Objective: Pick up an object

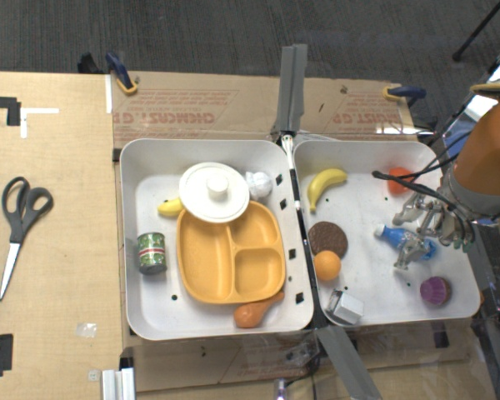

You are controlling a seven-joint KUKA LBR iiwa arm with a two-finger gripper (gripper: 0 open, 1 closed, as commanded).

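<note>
1. Gripper (410, 242) low in the right bin (367, 294), metal fingers spread apart, straddling the blue object (397, 237); nothing lifted, object lies on the bin floor
2. Blue object: small, light blue, elongated, left end poking out past the fingers; exact form cannot be told
3. Bench, far left: scissors (18, 217) with black handles
4. Left bin (137, 294): green can (152, 252) upright, orange divided tray (231, 257), white round lid (214, 192) overlapping the tray's top edge, orange-brown item (252, 313) at the tray's lower edge
5. Right bin, left side: banana (323, 184), brown disc (327, 239), orange ball (327, 265) just below it, grey-white block (344, 307)
6. Right bin, right side: red item (397, 180) above gripper, purple ball (435, 291) below it
</note>
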